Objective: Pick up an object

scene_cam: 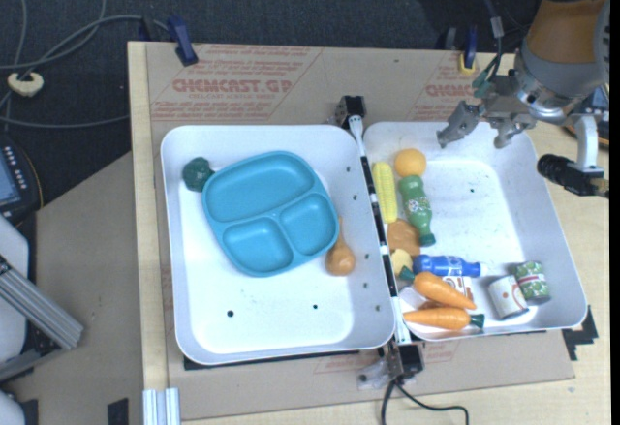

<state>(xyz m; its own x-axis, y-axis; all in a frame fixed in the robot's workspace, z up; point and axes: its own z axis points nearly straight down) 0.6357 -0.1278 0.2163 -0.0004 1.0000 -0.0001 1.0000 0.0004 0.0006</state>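
While the two white bins lie side by side on the tabletop [242, 75], most things crowd the near left part of the right bin [552, 249]. Nearest, at about 7 o'clock in this bin, are two orange carrots [444, 289], one lying just behind the other. Beside them at 5 o'clock stand two small cans [518, 288], close together. Just behind the carrots lies one blue bottle [446, 267], then one brown piece [402, 239], one green bottle [417, 200], one yellow corn cob [386, 191] along the left wall, and one orange ball [411, 162] at 11 o'clock.

The left bin [271, 326] holds one blue divided tray [266, 210] in the middle, one brown pear-like thing [340, 257] at its 4 o'clock, and one dark green ball [197, 173] at 10 o'clock.

Farthest, the gripper [481, 128] hangs over the far edge of the right bin at 12 o'clock, fingers spread apart, with nothing between them.
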